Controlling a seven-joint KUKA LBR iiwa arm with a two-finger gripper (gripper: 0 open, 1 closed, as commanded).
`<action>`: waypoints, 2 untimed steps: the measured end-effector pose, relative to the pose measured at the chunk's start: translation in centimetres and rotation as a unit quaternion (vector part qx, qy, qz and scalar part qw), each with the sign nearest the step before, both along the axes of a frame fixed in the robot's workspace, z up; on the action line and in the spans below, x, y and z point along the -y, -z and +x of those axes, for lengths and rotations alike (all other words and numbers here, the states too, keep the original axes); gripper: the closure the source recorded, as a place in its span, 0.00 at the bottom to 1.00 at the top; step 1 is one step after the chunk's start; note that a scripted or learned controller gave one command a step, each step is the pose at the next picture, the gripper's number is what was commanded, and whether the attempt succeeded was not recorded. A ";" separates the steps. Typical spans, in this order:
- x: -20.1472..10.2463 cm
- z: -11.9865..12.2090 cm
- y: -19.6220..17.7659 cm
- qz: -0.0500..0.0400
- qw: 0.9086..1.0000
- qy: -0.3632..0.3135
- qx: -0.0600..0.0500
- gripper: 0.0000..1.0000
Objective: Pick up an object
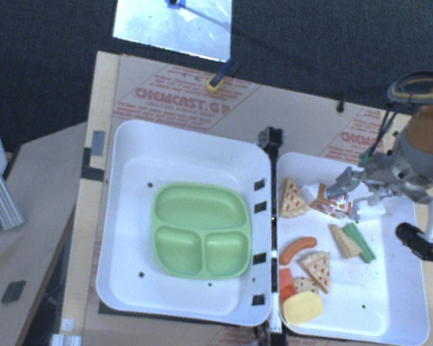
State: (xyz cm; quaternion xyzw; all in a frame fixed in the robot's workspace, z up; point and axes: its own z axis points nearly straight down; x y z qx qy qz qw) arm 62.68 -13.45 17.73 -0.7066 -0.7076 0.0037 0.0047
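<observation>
Toy food pieces, the candidates for picking, all lie in the right bin (pixel 401 322), while the left bin (pixel 122 218) carries a green divided plate (pixel 198 231) at its middle.

Going left to right in the right bin: a pizza slice (pixel 292 198) sits near the bin's top-left corner, an orange-red carrot-like piece (pixel 286 284) lies against the divider edge, and a yellow rounded piece (pixel 302 307) rests by the bottom-left corner. A red sausage (pixel 298 249) lies at a slant just above a second wedge (pixel 318 269). Further right, a tan wedge (pixel 344 242) touches a green stick (pixel 361 242).

These look like light, rigid plastic toys with smooth, probably slippery skins. I judge the sausage the easiest to take: narrow, rounded, best gripped across its short width at mid-length. The flat wedges lie low and would need a grip across their straight edges.

The gripper (pixel 343 189) hangs over the upper part of the right bin above a red-and-white piece (pixel 333 204); whether the jaws are spread or pressed together cannot be told, and nothing is visibly between them.

The right half of that bin's floor is bare, giving room to approach. Pieces by the divider and the bottom-left corner are crowded, leaving little clearance beside the wall.
</observation>
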 end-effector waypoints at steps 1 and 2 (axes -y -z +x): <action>0.0 0.3 -0.8 -0.001 1.000 -0.001 0.006 0.00; -0.3 -0.1 5.3 -0.001 1.000 0.000 0.005 0.00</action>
